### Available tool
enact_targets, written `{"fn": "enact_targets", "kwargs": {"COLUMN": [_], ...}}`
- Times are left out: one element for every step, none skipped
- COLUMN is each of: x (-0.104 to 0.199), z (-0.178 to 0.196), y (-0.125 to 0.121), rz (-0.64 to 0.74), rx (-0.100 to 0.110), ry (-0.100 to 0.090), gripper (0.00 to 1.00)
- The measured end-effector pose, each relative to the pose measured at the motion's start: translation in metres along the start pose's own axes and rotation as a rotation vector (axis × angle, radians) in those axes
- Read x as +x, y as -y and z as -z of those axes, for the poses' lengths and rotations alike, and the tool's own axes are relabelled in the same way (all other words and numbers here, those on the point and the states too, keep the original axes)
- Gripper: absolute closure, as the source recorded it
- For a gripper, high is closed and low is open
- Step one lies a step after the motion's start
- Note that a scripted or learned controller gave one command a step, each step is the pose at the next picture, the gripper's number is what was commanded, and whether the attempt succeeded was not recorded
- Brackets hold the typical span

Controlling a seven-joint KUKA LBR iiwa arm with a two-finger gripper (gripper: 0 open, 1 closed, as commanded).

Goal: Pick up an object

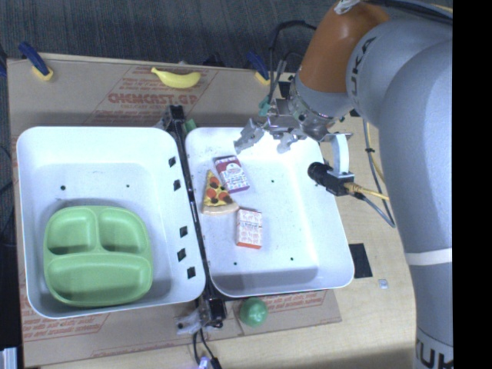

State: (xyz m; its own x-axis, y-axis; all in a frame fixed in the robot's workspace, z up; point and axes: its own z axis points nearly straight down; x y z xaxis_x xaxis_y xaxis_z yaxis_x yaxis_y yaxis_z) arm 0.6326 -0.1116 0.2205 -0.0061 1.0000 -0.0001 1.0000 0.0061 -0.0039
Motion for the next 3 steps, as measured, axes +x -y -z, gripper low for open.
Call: {"fn": "enact_targets", "kwargs": {"x": [0.018, 0.018, 0.018], "z": [-0.11, -0.098, -0.098], "y": [0.012, 0.011, 0.011], "rz": [0.001, 0.005, 0.005], "rx": [0.003, 0.002, 0.002], "ry": [0.0, 0.001, 0.002], "gripper": [0.0, 1.0, 0.0]}}
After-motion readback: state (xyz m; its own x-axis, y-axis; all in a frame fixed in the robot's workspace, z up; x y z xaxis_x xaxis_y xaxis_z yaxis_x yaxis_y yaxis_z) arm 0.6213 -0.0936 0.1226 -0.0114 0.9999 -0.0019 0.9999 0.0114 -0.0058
